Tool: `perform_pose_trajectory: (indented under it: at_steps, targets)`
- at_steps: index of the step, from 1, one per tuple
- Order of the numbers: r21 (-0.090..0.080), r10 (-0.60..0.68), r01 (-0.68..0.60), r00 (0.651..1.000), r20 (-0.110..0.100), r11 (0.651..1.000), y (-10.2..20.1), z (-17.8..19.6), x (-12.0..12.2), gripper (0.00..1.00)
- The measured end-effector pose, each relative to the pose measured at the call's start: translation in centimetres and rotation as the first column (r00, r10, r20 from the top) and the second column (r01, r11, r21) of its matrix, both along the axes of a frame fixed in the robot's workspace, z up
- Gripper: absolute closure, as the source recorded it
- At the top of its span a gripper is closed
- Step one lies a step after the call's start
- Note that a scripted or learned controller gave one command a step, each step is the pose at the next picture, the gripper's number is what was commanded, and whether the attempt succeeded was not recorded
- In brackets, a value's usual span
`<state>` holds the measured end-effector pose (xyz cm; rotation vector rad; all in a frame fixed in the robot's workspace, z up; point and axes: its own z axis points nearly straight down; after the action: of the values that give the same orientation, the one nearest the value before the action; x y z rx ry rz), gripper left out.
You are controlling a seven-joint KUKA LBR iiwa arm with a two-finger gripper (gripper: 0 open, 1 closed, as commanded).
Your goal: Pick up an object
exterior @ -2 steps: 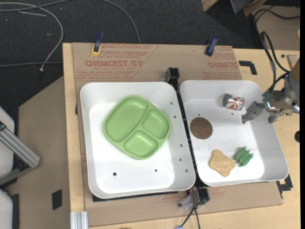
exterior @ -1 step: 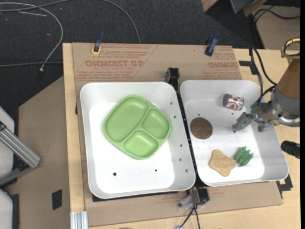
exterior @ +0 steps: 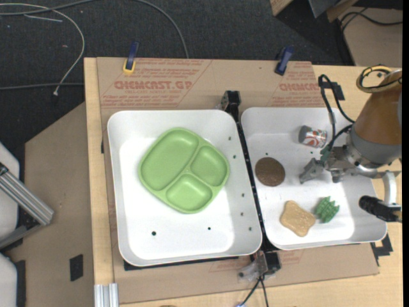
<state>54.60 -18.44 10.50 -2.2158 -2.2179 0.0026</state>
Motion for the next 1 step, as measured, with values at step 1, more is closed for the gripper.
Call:
perform_pose_trajectory:
  at_steps: [1]
  targets:
    - [-0.002,-0.001,0.001,1.0,0.006,1.0,-0.07,1.43,0.13,1.0]
